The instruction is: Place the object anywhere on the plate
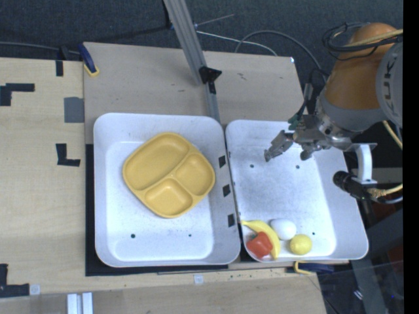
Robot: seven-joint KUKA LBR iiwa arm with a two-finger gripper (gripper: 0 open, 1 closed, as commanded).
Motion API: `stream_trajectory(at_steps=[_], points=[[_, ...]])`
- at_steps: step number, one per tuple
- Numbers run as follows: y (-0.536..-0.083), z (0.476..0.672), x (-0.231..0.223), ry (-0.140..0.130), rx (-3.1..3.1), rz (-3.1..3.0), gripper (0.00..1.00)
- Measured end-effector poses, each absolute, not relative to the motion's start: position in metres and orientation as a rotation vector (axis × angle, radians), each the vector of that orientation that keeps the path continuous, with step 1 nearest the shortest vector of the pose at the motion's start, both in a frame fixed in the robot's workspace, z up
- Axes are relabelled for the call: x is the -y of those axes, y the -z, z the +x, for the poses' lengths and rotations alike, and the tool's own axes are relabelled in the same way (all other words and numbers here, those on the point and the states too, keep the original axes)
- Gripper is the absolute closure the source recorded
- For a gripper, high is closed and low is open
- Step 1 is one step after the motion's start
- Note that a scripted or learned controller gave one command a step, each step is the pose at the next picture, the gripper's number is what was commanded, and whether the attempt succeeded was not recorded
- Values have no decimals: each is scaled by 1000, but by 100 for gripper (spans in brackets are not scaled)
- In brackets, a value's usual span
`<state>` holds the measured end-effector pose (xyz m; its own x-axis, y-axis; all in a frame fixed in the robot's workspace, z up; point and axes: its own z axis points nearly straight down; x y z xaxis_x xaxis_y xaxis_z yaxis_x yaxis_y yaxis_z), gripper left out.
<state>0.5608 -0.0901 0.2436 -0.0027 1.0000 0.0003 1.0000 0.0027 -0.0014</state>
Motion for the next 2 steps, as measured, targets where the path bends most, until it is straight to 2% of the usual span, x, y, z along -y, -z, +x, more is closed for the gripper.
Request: stream_trajectory(at_steps=[1,2], points=[[-244,561,90,-1,2223,-2218,0],[-192,554,82,-8,2220,-2216,0]])
